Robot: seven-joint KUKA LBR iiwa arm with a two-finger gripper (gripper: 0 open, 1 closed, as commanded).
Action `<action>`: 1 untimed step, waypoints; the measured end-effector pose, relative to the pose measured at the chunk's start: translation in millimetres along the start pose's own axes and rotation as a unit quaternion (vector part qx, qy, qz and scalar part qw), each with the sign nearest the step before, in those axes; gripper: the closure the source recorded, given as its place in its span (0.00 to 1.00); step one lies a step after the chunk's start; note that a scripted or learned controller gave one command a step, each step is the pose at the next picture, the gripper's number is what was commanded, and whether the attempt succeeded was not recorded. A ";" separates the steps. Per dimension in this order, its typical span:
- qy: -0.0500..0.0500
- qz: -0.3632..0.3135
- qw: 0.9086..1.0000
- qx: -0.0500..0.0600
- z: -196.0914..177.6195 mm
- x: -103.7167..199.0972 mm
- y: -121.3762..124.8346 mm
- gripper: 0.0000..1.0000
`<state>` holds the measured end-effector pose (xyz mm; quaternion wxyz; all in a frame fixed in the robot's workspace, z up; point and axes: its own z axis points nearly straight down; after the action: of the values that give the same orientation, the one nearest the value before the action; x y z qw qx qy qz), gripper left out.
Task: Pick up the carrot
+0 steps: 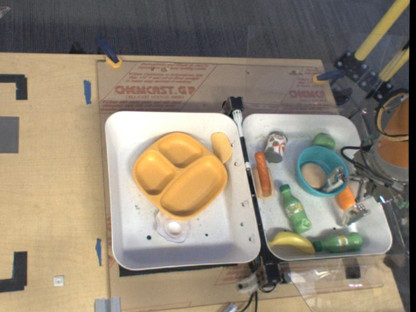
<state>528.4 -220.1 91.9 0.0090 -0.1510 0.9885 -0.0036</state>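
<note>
**Camera view: carrot sits in the right bin, pincer right on top of it**

Here is the carrot [344, 201], a short, stubby bright-orange piece lying tilted on the white floor of the right bin [374, 236], toward its right side and just beside the teal bowl [307, 161]. The pincer [346, 194] is down at that same spot, metal parts showing on either side of the orange. Apart or together? Cannot tell from here, and no clear grip shows.

Moving outward: a beige egg-shaped thing [314, 175] rests inside the bowl. Left of it stands a green bottle [294, 208], and a long orange-red sausage shape [263, 174] lies by the bin's left wall. A banana [291, 241] and a second green bottle [341, 242], this one lying flat, line the near edge.

Over in the left bin [120, 194] there is a yellow divided plate [181, 174].

Writing now: the brown sheet [260, 77] on the table carries red lettering, CHEMCAST [154, 90], with part of a like mark near its right end.
</note>
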 end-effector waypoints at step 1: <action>-0.010 0.000 1.000 0.004 -15.8 -7.2 -0.7 1.00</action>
<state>535.1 -218.5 107.8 0.0192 -0.1515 0.9883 -0.0058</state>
